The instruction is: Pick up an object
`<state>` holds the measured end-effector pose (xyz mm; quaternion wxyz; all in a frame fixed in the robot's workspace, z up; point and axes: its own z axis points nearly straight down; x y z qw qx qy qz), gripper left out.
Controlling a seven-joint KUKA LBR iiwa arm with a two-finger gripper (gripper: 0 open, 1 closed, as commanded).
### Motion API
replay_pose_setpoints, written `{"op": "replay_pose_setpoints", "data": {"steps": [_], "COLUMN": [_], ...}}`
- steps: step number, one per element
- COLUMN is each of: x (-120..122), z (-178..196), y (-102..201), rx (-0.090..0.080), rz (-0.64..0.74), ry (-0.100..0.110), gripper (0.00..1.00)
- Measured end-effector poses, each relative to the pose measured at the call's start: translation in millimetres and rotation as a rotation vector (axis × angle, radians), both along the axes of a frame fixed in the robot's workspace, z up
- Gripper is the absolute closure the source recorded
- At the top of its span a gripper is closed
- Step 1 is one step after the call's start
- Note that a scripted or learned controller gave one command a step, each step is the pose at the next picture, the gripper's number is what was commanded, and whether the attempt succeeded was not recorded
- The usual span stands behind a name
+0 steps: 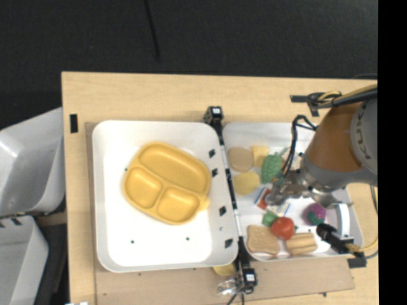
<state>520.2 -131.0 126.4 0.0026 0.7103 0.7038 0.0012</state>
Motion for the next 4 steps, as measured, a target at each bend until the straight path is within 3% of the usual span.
{"op": "replay_pose_setpoints", "data": {"steps": [1,2,3,4], "x": [9,-23,-30,-29], "z": [92,212,178,261], "y": [116,129,97,169], "rx": [0.006,0.003,0.000,0.004], "rz": [0.025,0.015,0.007,0.020], "ry": [-0.005,-0.008,0.006,-0.004], "gripper": [1.00,1.00,1.00,1.00]}}
